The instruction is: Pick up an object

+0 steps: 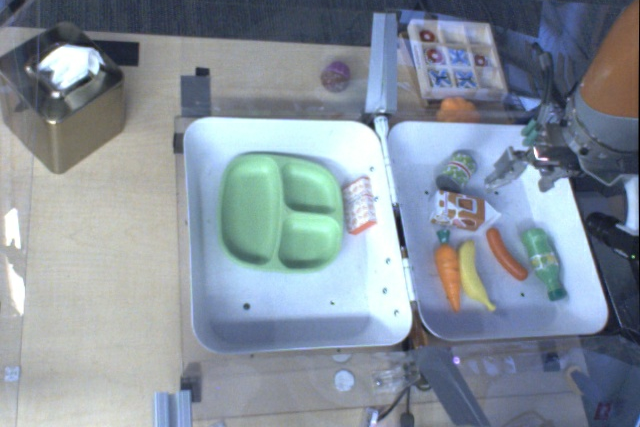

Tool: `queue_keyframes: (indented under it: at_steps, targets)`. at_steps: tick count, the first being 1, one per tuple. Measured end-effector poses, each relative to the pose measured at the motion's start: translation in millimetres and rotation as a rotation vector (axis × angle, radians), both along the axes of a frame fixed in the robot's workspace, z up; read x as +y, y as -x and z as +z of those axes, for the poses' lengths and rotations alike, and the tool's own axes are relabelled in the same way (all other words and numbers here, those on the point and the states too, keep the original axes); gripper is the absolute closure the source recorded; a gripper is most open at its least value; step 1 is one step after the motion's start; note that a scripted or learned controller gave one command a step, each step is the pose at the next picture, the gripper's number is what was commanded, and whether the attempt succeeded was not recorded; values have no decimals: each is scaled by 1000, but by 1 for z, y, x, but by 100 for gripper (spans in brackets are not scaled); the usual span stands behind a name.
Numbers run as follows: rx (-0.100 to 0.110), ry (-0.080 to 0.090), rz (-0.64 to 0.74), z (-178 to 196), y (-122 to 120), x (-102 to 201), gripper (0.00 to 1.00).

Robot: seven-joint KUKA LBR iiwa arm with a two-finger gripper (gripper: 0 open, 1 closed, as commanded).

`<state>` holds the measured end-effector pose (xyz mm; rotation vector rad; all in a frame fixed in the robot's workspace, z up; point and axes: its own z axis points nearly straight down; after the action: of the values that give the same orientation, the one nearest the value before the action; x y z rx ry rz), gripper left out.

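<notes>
Tool [512, 165] hovers with fingers apart and nothing between them over the right bin [590, 310], near the can [459, 168] and carton [458, 210], with carrot [449, 276], banana [474, 276], sausage [506, 254] and bottle [544, 261] nearby, the pick not yet made.

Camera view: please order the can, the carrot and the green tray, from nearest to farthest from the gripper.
1. The can is nearest, left of the gripper, in the right bin.
2. The carrot is next, lower in the same bin.
3. The green tray is farthest, in the left bin.
</notes>
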<state>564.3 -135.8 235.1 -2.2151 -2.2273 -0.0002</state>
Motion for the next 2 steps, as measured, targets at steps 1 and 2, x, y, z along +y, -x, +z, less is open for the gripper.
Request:
queue_keyframes:
  at_steps: [1, 2]
  targets:
    - [-5, 0, 57, -141, 26, 35, 0]
    - [-28, 7, 28, -144, 50, 46, 0]
